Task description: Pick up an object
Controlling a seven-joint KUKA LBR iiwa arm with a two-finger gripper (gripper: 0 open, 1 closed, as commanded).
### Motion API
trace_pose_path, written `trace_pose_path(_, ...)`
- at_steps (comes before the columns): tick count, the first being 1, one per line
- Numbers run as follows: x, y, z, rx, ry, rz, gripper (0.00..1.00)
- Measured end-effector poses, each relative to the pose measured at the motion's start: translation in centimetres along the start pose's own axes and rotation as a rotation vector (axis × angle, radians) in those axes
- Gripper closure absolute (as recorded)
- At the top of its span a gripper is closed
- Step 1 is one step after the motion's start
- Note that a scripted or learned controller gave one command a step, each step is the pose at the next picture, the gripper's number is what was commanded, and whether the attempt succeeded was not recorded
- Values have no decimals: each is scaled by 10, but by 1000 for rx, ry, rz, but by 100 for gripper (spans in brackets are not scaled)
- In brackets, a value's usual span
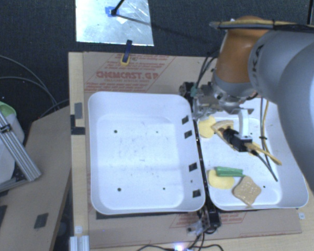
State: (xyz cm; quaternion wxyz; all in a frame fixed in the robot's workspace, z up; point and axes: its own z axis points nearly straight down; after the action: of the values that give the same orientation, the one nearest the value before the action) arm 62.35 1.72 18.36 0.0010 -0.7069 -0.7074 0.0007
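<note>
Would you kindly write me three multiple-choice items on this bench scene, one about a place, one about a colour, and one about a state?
1. Where do the loose objects lie?
A. In the right bin
B. In the left bin
C. On the cardboard in front of the bins

2. What colour is the small bar resting on the yellow disc?
A. Red
B. Green
C. Blue

3. How does the tan cracker-like piece lie?
A. Hanging in the air
B. Stacked on the bar
C. Flat on the bin floor

Answers:
1 A, the objects all sit in the right bin.
2 B, the bar on the yellow disc is green.
3 C, the tan cracker-like piece rests flat near the front edge.
</note>
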Motion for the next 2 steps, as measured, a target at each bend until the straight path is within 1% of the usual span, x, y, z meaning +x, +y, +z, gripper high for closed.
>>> trace_pose_path(1,-15,-79,-158,-20,1,-2,100)
trace_pose_path(2,29,-108,-220,-13,3,-9,100)
